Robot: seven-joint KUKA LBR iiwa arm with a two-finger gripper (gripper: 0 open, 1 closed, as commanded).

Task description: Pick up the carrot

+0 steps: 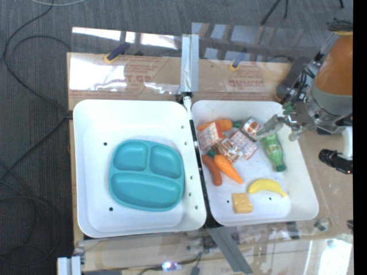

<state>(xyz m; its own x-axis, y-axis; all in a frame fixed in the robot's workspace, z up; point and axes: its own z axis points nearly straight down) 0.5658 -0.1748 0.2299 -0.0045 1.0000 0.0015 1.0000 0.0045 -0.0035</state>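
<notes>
Camera view: jaws state cannot be told; gripper seen as grey metal parts over the upper right corner of the right bin, just above the green bottle, contact not discernible, nothing visibly held. Readable writing: none; red print on the cardboard sheet behind the bins too blurred to read; labels on the small packets illegible. Arm entering from the right, orange band above grey wrist, wrist angled down and leftward toward the bin's rim. Carrot lying in the right bin, left of centre, orange, tip pointing toward lower right, green stub at its upper left end; alongside it on the left a darker orange sausage-like piece, touching or nearly so. Yellow banana and tan cracker near the bin's front. Left bin holding a teal divided plate. Both bins resting on the table.
</notes>
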